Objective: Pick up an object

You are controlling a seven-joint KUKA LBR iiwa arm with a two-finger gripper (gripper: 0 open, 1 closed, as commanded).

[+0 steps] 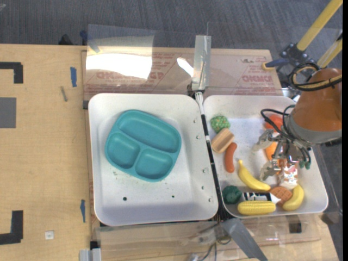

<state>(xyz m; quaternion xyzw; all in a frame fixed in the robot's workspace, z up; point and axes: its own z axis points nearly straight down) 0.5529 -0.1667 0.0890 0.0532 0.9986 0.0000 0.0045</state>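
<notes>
At the lower right of the frame:
Corn (pixel 256 207): lies across the right bin (pixel 321 200) front edge.
Banana (pixel 251 179): just left and below the gripper (pixel 278 162), long axis slanting down to the right.
Jaw state: cannot tell.

Toy food pile (pixel 255 173) – bananas, sausage, corn – in right bin (pixel 321 200)

A teal three-compartment plastic plate (pixel 143 145) lies in the left white bin (pixel 103 200). The right white bin (pixel 318 197) holds toy food: green broccoli (pixel 219 123), a hotdog bun (pixel 222 140), a red sausage (pixel 230 157), yellow bananas (pixel 251 179). The gripper (pixel 280 155) hangs above them.
</notes>
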